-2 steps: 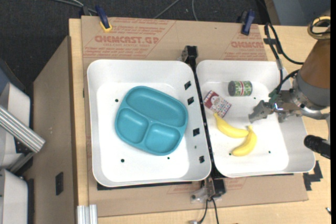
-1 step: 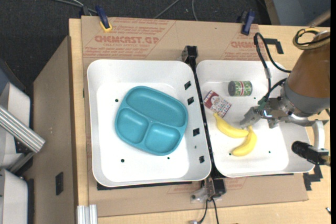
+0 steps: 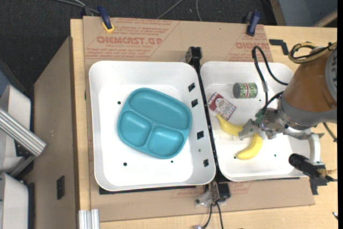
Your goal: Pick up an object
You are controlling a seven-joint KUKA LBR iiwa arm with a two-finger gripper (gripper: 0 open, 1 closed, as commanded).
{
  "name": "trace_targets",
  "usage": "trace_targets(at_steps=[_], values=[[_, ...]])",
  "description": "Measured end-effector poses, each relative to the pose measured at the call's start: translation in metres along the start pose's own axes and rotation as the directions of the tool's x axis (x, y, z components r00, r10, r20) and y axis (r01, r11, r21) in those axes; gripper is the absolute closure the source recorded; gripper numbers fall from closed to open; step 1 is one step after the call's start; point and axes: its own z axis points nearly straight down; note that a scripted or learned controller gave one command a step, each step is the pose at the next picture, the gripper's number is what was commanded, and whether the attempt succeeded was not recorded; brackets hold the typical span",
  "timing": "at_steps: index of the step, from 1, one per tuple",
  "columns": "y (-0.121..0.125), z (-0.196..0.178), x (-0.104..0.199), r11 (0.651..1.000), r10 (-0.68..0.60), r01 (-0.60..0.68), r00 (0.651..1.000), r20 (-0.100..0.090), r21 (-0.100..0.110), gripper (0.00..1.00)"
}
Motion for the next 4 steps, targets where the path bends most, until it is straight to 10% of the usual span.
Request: trace_targets(at_steps=[1,2,4], values=[[0.000,0.023,0.001,1.000,0.000,0.000,1.000,0.001,-0.003,0.00],[0.001,0.011,0.001,1.000,0.001,0.000,1.000,0.001,-0.006,1.00],[0.000,-0.111,-0.003,1.000,-0.002,0.002,1.000,0.005,-0.014,1.00]])
